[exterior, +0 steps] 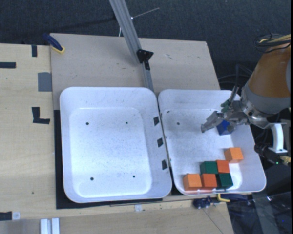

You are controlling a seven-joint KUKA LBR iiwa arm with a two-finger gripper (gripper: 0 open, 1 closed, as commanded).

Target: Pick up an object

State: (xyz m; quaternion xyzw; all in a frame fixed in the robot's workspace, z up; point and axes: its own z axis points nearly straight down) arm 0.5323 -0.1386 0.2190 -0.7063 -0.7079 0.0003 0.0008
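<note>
My gripper (216,125) hangs over the upper right part of the right bin (185,106), below the grey and orange arm. A small blue block (224,127) sits right at the gripper, partly covered by it; whether it is held or lying on the bin floor is unclear. Several blocks cluster at the bin's near right corner: an orange block (233,154), a green block (209,167), a red-orange block (222,166), two orange blocks (192,181) (209,180) and a dark green block (225,180).
The left bin (107,145) lies beside the right one, rims touching. A slanted metal pole (129,26) crosses the back of the bench and ends near the bins' shared rim. Cables and dark gear crowd the right edge.
</note>
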